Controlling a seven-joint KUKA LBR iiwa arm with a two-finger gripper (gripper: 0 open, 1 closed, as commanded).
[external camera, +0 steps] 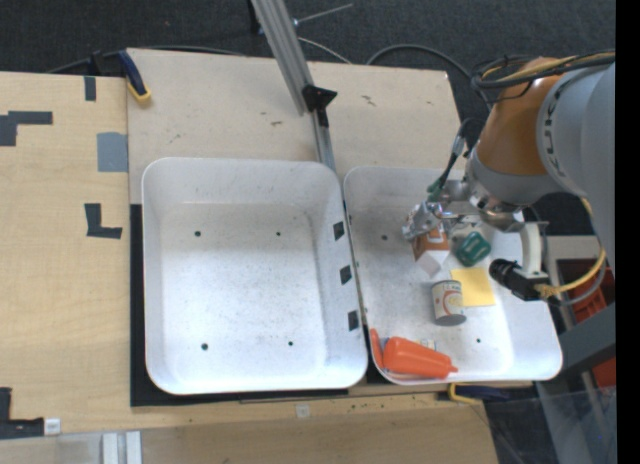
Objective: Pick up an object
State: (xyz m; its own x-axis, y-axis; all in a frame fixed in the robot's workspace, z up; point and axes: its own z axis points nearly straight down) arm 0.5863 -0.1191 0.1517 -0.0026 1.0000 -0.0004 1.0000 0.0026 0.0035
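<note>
So on the far left you've got the light plywood bench top (60, 282) with a few bits of dark tape stuck on it, and a blue and yellow clamp (134, 76) near the back edge. Next comes the left shallow white plastic bin (240, 167), just speckled with dark flecks on its floor. A silver aluminium rail (283, 32) slants down from the top and ends right at the seam where the two bins meet.

The right shallow white plastic bin (375, 252) is where all the stuff is. At its near-left corner lies an orange carrot-shaped plastic toy (412, 357), pointing right along the front wall. A bit further right and up is a small grey tin can (447, 302) lying on its side, and just beside it, touching or nearly so, a flat yellow square pad (473, 287). Above those sits a small reddish-brown and white block (432, 244), with a little teal green rounded object (471, 247) next to it on the right.

The metal two-finger gripper (428, 222) hangs right over the reddish-brown block, seemingly in contact with its top. Honestly can't tell how the claw is set from this angle, too much clutter. The grey arm with its orange band (520, 132) comes in from the right.
</note>
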